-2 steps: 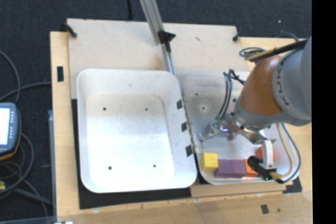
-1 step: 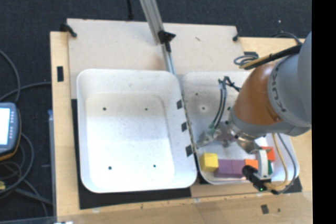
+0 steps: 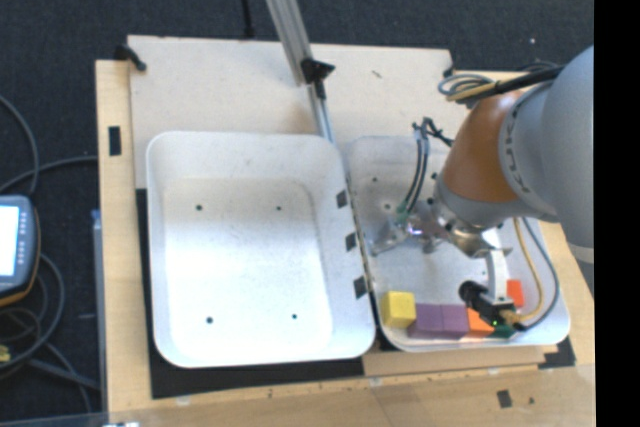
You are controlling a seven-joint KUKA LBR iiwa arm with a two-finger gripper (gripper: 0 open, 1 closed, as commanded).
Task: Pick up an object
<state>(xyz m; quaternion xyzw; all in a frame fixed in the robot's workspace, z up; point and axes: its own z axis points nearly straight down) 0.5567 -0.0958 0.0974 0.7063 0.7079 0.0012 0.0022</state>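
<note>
Camera view has the grey arm (image 3: 530,155) bent low into the occupied bin (image 3: 372,165), with the fingers (image 3: 398,237) close above its floor. I cannot tell whether they are apart or together, and nothing shows between them. To pick well, I judge they should shift toward the view's lower edge, centre over a single block and descend straight. The blocks sit side by side against the bin's near wall, so a slanted approach would likely just shove them. The yellow block (image 3: 400,307), almost straight below the fingers in the view, looks the easier target.

The bare bin (image 3: 250,245), on the side of the fingers away from the arm, shows white floor with a few dark dots. The occupied bin holds the purple block (image 3: 441,319) below the fingers, the yellow block just beside it, and small orange pieces (image 3: 482,323) beyond the purple one.
</note>
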